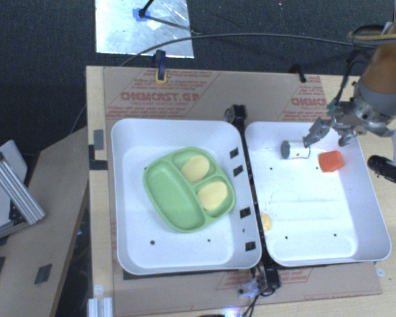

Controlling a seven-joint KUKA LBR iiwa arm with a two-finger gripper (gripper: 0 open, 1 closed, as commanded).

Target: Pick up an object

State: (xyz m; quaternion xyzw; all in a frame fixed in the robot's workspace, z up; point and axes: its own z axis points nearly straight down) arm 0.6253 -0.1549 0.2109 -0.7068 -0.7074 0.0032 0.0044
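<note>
At the left of the frame, the left bin (129, 197) holds a green divided plate (188, 189), lying flat, with two yellow pieces (204, 180) in its smaller compartments, so they stay corralled. Just right of the centre seam, a small yellow bit (266, 222) sits against the wall of the right bin (356, 243). Toward the upper right, a small grey-and-white cylinder (294, 150) lies on its side on that bin's floor, with an orange block (330, 160) near it, apart. The gripper (330, 132) hangs over these two, fingers spread and holding nothing; it seems poised to come down on either, probably the cylinder.
</note>
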